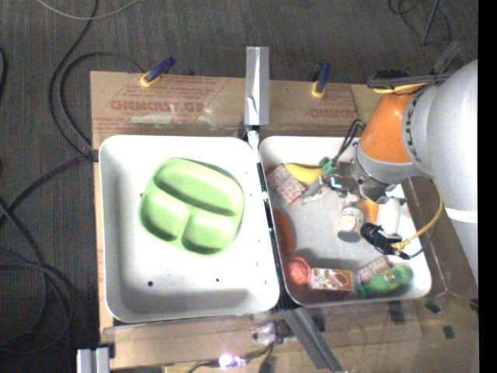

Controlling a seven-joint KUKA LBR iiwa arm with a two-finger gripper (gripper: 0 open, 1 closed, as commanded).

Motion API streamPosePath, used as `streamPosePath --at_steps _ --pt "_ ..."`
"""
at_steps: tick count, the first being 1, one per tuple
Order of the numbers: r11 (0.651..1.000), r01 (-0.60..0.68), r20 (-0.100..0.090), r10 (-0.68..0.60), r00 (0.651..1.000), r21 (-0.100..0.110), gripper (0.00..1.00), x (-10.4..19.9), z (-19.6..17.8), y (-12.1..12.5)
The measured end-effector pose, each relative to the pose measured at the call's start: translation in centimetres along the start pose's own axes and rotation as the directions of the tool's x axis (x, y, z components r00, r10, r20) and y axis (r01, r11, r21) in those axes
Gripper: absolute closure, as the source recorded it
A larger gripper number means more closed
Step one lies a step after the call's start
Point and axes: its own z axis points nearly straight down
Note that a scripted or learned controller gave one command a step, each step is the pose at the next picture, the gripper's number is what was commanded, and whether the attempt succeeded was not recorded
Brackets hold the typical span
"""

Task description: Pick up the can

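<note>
A red, round-ended can (297, 271) lies near the front left corner of the right bin (423, 286), beside a red and white carton (332, 280). My gripper (332, 180) hangs low over the back middle of that bin, under the orange wrist band (388, 134). It is close to a yellow banana (301, 171) and well behind the can. I see nothing held in it.
The right bin also holds a snack packet (283, 183), a red-brown oval item (283, 231), a small white and orange bottle (351, 221), and a green item (388, 280). A black and yellow cable (388, 243) trails off the wrist. A large green moulded object (192, 204) lies in the left bin (124, 286).
</note>
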Motion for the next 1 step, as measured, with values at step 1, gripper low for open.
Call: streamPosePath --at_steps 1 --pt "0.994 -0.109 -0.023 0.109 0.994 0.023 0.00 -6.05 -1.02 -0.07"
